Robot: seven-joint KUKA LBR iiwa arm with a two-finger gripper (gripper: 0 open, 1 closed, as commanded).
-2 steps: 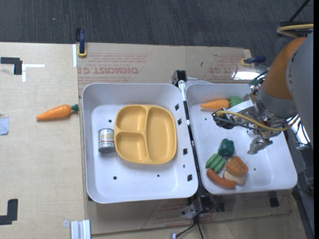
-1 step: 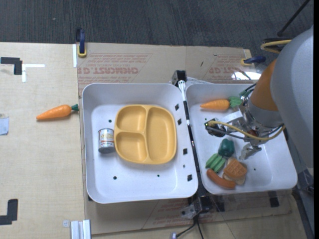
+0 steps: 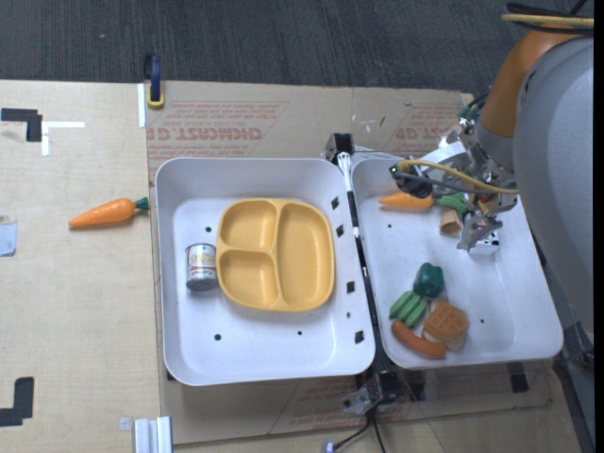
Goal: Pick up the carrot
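Hiding one carrot's (image 3: 408, 199) leafy end: arm (image 3: 557, 111)

You're looking at an evenly lit scene, bright and soft, with light falling from above. The two shallow white plastic bins (image 3: 260, 361) read almost overexposed, and their floors wash out near the rims. Shadows stay faint: a thin dark edge under the yellow three-part plastic plate (image 3: 278, 253) and a small one beside the short silver tin can (image 3: 200, 267). The dark grey carpet (image 3: 283, 22) at the top looks grainy. The big grey arm housing (image 3: 566, 159) at the right is soft and out of focus
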